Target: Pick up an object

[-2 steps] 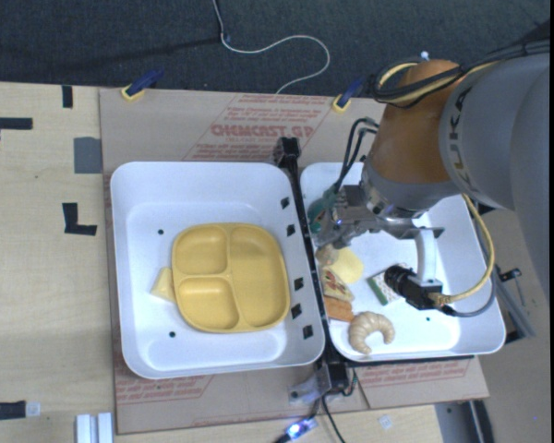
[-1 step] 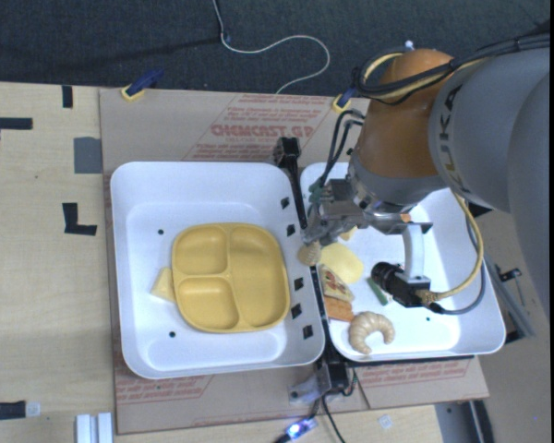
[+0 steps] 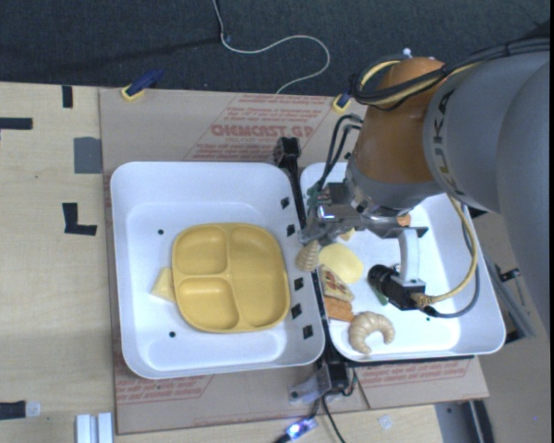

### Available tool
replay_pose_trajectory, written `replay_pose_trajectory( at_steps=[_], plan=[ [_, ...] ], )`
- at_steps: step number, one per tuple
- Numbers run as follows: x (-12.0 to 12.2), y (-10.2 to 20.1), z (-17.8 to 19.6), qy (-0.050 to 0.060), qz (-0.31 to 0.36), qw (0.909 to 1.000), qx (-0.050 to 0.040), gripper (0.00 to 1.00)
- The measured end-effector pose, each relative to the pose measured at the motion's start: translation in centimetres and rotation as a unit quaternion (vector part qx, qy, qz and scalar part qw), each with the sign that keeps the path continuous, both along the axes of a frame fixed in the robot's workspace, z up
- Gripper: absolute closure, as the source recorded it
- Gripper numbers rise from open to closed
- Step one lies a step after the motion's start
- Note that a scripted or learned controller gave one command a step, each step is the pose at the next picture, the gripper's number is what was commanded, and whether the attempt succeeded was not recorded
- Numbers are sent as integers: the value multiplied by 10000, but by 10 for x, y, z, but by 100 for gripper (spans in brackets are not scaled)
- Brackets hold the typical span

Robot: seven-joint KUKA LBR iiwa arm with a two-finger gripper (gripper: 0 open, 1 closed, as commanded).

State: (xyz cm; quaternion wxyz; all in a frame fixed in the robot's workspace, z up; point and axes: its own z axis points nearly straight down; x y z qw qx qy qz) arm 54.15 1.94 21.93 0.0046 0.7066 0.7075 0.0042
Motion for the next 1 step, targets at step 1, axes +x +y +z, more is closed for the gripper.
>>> replay_pose_trajectory(
  at_steps=[1],
  plan=[
    [-1, 9, -3, 49, 5, 10000, -1, 100]
  ],
)
